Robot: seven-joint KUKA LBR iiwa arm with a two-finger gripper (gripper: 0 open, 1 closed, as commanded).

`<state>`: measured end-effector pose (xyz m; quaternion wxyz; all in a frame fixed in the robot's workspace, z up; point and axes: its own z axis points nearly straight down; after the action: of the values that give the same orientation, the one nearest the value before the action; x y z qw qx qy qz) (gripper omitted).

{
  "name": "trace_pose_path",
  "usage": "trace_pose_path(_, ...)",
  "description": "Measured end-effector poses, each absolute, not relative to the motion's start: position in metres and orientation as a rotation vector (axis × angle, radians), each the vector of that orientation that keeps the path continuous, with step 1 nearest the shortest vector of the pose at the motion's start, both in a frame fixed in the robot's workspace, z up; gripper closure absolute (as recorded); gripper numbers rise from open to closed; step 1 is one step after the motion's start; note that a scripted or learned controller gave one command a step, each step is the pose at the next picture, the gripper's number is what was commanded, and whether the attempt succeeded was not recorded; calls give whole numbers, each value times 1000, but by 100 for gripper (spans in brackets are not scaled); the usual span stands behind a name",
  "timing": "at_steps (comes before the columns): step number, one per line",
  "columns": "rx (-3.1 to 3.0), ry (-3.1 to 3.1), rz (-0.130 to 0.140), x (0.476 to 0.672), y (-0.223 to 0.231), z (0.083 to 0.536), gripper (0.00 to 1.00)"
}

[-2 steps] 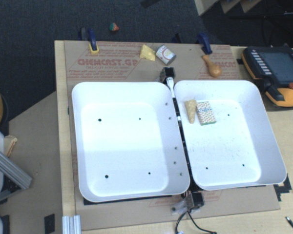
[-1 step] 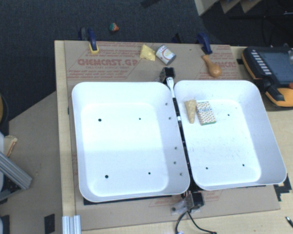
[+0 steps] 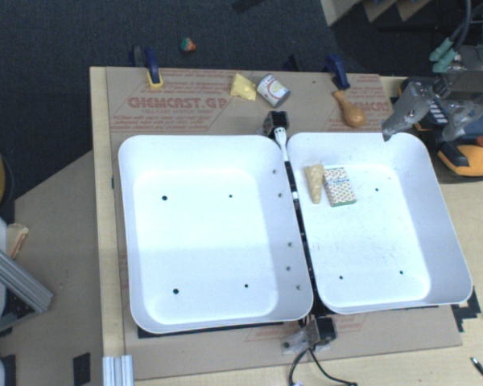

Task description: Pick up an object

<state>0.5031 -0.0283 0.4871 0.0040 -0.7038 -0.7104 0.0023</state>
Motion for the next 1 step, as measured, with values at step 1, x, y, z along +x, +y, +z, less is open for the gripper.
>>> trace_pose_path(1,-2224,-2225,-4,504,-34,502,100)
